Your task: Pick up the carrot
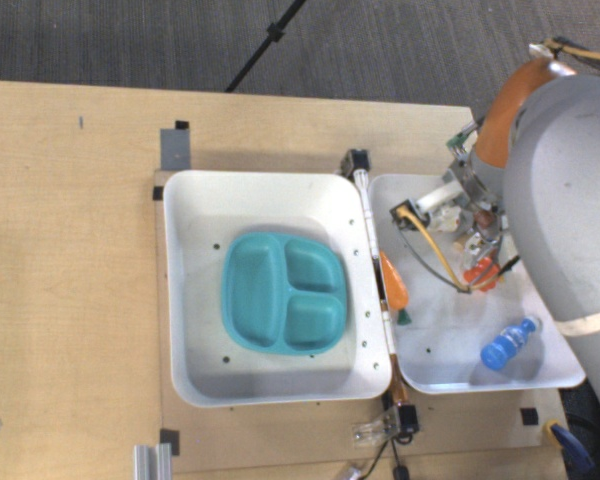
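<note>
The carrot [393, 286] lies in the right bin [430, 373], close against its left wall, just beside the divider where the two bins meet. It is orange, it points more or less up and down in the view, and a small green end shows at its lower tip. The gripper [477, 240] hangs over the same bin, more to the right and higher in the view, apart from the carrot, with yellow and red cables around it. Whether the claw is wide or narrow one cannot tell, because the wrist parts and cables cover it; nothing is seen held in it. A blue bottle [506, 344] lies in the lower right part of this bin. The left bin [190, 268] holds a teal tray [283, 292] with three compartments, about in its middle.
</note>
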Available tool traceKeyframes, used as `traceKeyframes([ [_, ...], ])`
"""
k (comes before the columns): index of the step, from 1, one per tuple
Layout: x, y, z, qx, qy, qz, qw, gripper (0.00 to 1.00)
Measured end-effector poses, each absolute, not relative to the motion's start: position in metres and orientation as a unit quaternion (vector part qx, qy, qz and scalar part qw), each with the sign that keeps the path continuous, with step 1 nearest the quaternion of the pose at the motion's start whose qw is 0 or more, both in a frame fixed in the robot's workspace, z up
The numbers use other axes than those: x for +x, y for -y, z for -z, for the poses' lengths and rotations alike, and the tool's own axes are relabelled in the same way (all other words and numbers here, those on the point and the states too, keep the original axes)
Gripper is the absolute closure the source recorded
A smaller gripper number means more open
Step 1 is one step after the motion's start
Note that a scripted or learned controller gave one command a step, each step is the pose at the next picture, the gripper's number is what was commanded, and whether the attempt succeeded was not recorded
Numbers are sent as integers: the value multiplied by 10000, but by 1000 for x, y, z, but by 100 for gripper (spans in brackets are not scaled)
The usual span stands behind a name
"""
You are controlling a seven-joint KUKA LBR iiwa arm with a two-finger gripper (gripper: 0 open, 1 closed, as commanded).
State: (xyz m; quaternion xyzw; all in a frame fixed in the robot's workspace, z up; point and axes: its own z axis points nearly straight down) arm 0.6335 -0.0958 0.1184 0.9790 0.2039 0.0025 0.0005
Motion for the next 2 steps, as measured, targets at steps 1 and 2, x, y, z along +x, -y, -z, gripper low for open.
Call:
traceKeyframes([
  [1,637,5,-186,9947,-1025,-29,-5,0],
  [2,561,62,-367,9946,-1033,-52,17,0],
])
